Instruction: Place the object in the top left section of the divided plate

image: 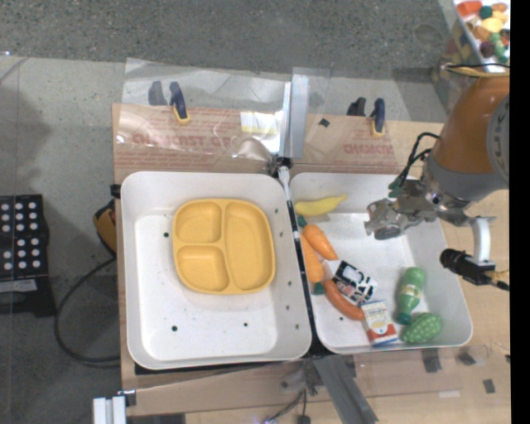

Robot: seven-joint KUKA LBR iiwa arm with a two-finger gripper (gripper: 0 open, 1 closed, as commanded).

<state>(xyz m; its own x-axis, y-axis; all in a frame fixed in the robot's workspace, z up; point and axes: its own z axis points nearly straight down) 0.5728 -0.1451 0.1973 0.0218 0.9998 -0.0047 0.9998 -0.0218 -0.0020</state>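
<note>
A yellow divided plate [224, 246] lies in the left bin [149, 331]; its top left section [197, 222] has nothing in it. The right bin [443, 248] holds toy food: a yellow banana [320, 204], an orange carrot [318, 241], a second orange piece [312, 268], a hot dog [342, 301], a black and white toy [354, 281], a small carton [378, 321], a green bottle [409, 294] and a green bumpy fruit [423, 328]. My gripper [386, 222] hangs over the upper middle of the right bin, right of the banana, with nothing seen in it.
Clear plastic sheets held by blue clamps [177, 101] stand behind both bins. A black box [21, 240] and cable lie left of the bench. A container of colourful toys [484, 21] sits at the top right corner.
</note>
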